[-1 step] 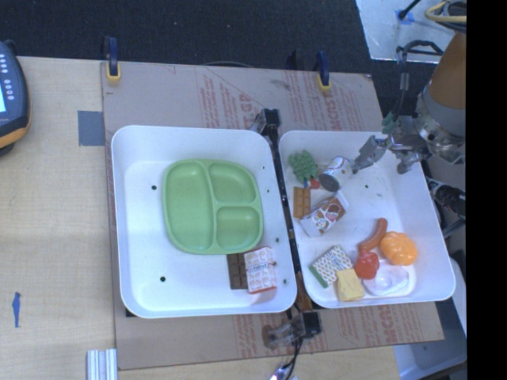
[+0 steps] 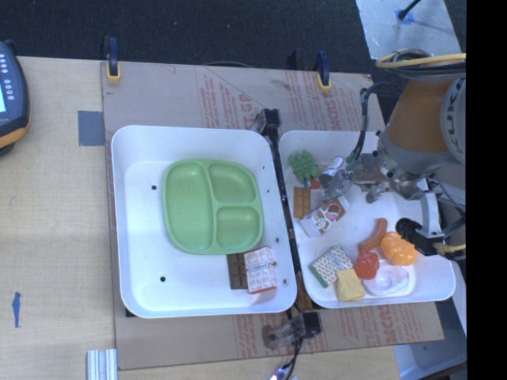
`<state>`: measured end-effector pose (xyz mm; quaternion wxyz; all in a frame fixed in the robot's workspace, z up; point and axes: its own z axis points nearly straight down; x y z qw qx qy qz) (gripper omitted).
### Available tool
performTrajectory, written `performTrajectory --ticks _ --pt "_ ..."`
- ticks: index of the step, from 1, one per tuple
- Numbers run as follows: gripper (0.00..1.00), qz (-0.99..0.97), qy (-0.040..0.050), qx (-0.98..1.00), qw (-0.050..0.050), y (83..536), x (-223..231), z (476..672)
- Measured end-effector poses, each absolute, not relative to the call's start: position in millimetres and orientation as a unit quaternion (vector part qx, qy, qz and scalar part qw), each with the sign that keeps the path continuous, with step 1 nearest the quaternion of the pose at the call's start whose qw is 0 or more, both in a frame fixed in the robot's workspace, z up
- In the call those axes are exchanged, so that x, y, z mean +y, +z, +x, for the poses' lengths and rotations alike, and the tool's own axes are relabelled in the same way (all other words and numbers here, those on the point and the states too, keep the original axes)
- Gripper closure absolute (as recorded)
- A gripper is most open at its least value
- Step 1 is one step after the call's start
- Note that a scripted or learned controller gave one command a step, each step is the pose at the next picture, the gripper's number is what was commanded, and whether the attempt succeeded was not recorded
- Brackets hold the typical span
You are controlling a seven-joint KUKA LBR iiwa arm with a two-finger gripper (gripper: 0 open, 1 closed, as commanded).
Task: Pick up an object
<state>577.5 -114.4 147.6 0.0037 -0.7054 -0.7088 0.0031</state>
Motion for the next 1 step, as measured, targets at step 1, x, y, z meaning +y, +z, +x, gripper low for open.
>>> performTrajectory --ticks 1 --pt "0.00 -0.705 0.0017 -0.709 0.002 90.0 -100.3 591.6"
